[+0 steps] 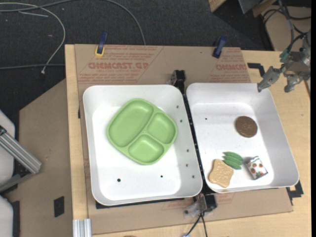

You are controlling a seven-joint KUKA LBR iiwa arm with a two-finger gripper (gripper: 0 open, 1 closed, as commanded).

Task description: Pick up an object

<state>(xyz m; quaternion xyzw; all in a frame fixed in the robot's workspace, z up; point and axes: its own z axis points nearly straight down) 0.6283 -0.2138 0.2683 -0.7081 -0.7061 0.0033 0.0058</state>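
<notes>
Hovering above the far right corner of the right bin (pixel 276 107), the gripper (pixel 278 81) hangs with its two fingers spread and nothing between them. Candidates lie well apart from it: a brown round cookie (pixel 246 126) mid-bin, and near the front edge a toast slice (pixel 220 173), a green leafy piece (pixel 233 159) and a small patterned carton (pixel 256 168). These three crowd together, so a descent there could nudge neighbours or close on two. The flat cookie may slip the fingers.
</notes>
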